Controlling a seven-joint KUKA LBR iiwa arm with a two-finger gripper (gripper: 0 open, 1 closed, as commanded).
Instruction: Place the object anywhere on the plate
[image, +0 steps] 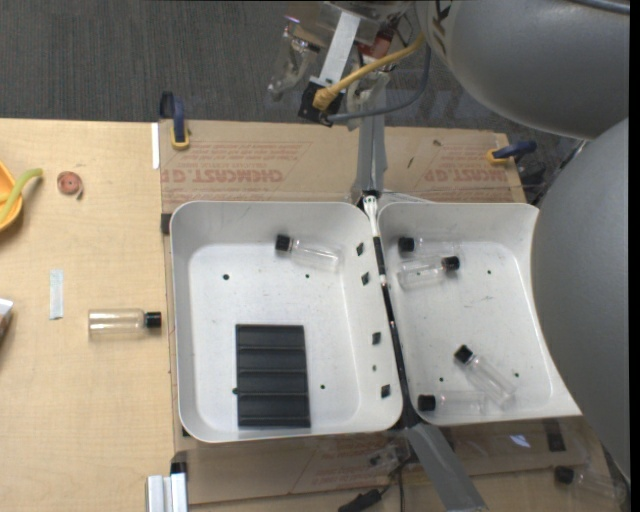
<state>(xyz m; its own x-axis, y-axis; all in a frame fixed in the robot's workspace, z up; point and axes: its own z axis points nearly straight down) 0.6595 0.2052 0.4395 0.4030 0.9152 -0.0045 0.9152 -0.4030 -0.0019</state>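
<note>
We see the grey arm (560, 60) filling the 1 to 3 o'clock side of the view, and the gripper (320, 70) hangs at 12 o'clock, above the cardboard sheet (260, 160) behind the bins, with a yellow cable (365, 68) looped beside it; we cannot tell whether it is spread or pressed together, and nothing shows in its grasp. In the left bin (182, 300) the black ridged plate (271, 376) lies flat at 6 o'clock with nothing on it. A clear vial (305, 252) with a black cap lies on its side at 1 o'clock in that bin, well apart from the plate. The right bin (525, 290) holds more capped vials: one at 11 o'clock (428, 270), one at 5 o'clock (485, 372), another at 7 o'clock (455, 403). On the wooden bench (80, 420), at 9 o'clock, lies a further vial (122, 320), near a white strip (56, 295).
</note>
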